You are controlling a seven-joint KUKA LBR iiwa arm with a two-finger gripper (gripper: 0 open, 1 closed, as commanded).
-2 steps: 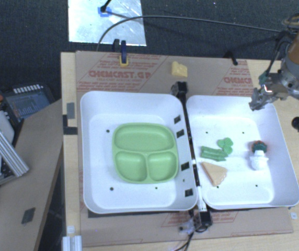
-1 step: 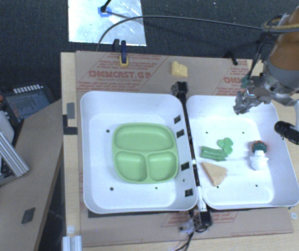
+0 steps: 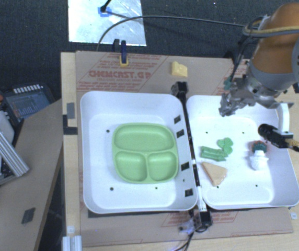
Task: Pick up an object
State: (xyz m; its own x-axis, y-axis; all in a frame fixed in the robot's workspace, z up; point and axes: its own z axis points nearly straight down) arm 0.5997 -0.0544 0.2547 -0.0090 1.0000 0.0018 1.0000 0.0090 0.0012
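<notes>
Even, fairly bright overhead light falls on the two shallow white plastic bins (image 3: 139, 101), which come out nearly overexposed, with only soft, faint shadows under their contents. The shiny silver foil sheet (image 3: 106, 13) at the top glares in patches against dark carpet. The picture is slightly soft and grainy overall.

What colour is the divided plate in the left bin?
Light green. The divided plate lies flat in the left bin, plain with no pattern, seen clearly in the camera view.
</notes>
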